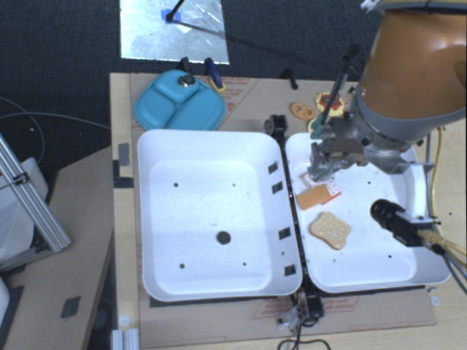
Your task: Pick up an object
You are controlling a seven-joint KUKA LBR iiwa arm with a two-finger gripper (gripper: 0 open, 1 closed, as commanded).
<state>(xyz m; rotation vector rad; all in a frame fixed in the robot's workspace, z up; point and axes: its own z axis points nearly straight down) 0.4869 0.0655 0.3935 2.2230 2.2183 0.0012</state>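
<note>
The tool point(319, 172) hangs in the right bin point(365, 272), just above an orange block point(314, 196) beside a bread slice point(330, 230).

A robotics lab: a grey-and-orange industrial arm point(416, 57) over two white bins point(211, 152) on a cardboard-covered table point(248, 97), aluminium framing point(29, 203) at left, loose cables on dark carpet.

My surface point(241, 97) is a tan board carrying two shallow white bins side by side: the left bin point(157, 152) and the right bin point(430, 268), their inner rims touching. Behind the left bin lies a blue divided tray point(179, 102). Small toy pieces point(300, 110) sit on the board behind the right bin.
</note>
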